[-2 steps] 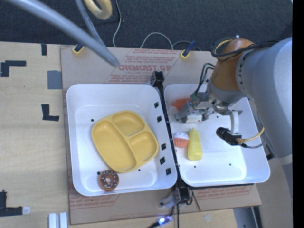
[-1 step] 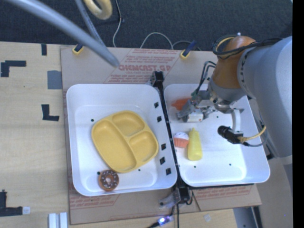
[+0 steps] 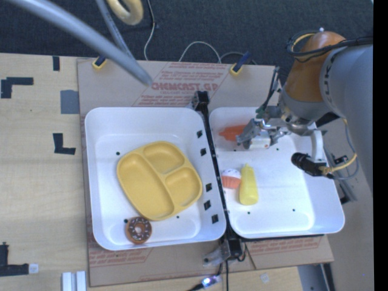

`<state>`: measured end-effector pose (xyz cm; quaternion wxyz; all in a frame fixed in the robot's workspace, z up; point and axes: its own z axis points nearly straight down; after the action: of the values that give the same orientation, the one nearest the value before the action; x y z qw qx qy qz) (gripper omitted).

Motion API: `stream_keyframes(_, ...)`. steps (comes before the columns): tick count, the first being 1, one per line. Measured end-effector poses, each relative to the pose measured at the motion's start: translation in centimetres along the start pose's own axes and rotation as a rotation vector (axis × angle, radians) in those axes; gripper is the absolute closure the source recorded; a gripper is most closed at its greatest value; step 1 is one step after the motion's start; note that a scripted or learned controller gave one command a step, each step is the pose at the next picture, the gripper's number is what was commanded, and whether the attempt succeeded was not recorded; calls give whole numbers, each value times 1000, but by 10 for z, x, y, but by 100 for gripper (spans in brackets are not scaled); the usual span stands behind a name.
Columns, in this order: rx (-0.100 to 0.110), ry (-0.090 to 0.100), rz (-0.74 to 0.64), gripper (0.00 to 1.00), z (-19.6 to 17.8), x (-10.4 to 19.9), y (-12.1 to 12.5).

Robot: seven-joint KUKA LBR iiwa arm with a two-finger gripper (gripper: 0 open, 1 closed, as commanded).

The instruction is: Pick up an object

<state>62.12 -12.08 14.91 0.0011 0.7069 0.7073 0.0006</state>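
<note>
A: Camera view — two white bins side by side on the counter (image 3: 36, 162), arm (image 3: 339, 83) coming in from the right, grey with the orange band up top.

B: Pincer?

A: Pincer (image 3: 247, 139) is down in the right bin (image 3: 303, 217), far-left part of it, tips just beside an orange piece (image 3: 230, 131). Orange piece lies flat on the bin floor, close to the divider between the bins.

B: Clamped on it?

A: Can't tell. Too blurry to say whether the tips are apart or together, and I can't say if they touch the orange piece or sit just right of it.

B: Other stuff in that bin?

A: Yellow bottle-shaped object (image 3: 248, 185), lying down, roughly mid-bin toward the left. Touching its left side is a small white-and-orange item (image 3: 230, 179) — right against the divider. Both nearer to the camera than the pincer, apart from it.

B: Left bin?

A: Left bin (image 3: 103, 126) has a yellow divided plate (image 3: 159, 178), three compartments, sitting flat in the middle. Brown donut (image 3: 138, 230) with sprinkles at the near edge, just beside the plate's near-left corner, not on it.

B: Anything else?

A: Cardboard sheet (image 3: 182, 83) under both bins, red print on it at the far side.
</note>
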Motion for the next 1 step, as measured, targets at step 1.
stream_keyframes(1, -1, 0, -1, 100, -55, -9, -1)
